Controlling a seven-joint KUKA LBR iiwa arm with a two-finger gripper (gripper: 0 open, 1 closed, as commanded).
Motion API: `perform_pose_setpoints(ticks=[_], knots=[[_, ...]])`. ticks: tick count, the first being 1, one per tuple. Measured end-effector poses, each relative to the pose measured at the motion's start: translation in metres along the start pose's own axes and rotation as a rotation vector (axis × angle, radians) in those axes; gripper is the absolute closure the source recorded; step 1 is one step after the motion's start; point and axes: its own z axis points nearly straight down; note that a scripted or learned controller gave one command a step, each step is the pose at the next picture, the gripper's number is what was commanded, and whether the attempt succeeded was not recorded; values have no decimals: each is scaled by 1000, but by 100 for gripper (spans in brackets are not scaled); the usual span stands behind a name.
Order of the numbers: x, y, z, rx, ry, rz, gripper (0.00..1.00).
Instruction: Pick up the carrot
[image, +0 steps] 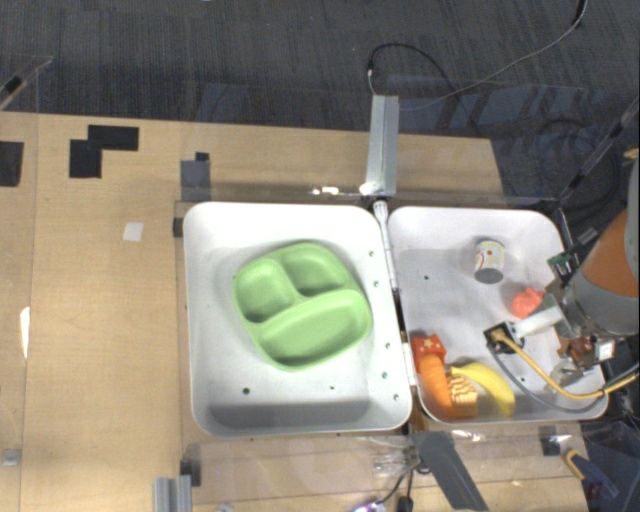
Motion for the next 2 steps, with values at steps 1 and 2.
perform_pose_setpoints(ticks=[1,2], knots=[[-2,18,43,-3,10,20,0],[-9,34,35,0,0,56,0]])
